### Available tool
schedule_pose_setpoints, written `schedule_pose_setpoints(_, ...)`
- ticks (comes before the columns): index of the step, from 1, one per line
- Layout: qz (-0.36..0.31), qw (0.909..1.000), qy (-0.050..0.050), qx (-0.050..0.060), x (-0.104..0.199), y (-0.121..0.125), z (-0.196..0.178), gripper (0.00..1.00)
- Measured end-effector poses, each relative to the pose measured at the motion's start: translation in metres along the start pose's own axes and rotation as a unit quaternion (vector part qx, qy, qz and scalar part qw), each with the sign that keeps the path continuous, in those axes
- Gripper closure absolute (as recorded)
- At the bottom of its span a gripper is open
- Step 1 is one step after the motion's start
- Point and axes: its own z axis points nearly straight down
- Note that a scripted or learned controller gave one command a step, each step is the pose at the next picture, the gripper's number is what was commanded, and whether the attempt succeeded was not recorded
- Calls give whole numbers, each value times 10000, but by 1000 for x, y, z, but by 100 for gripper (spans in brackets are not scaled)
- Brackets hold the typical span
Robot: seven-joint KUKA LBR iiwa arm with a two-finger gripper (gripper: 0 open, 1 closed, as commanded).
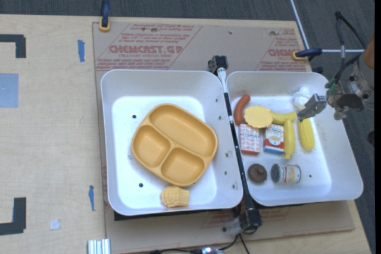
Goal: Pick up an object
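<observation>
we saw the tool hanging over the upper right part of the right bin, reaching in from the right; whether it was open or closed we could not tell, and nothing showed plainly gripped in it. we judged it was placed there because the pickable things were crowded in that half of the bin, so the pick was probably at the approach stage. just beside the tool lay a corn cob, with a banana alongside it to the left, both lying lengthwise, and a small white object near the bin's far wall. further left a round yellow piece overlapped a red sausage that lay close to the wall between the bins. below these sat two small cartons touching side by side, and nearer the front a brown doughnut and a small can on its side, a little apart. the left bin held an orange divided plate with three bare compartments, lying tilted across the middle, and a yellow ridged toy just off its lower edge. both bins rested side by side on a sheet clamped to the worktop, we judged so that they would not slide. the corn cob seemed the likeliest target, being nearest the tool.
</observation>
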Motion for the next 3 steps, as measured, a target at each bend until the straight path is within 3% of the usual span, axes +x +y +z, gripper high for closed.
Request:
schedule_pose_setpoints(1, 4, 10000, -4, -5, -44, 22, 161, 0)
schedule_pose_setpoints(2, 4, 10000, -10, -20, -44, 23, 150, 100)
schedule_pose_setpoints(3, -5, 10000, -1, -9, 55, -4, 75, 100)
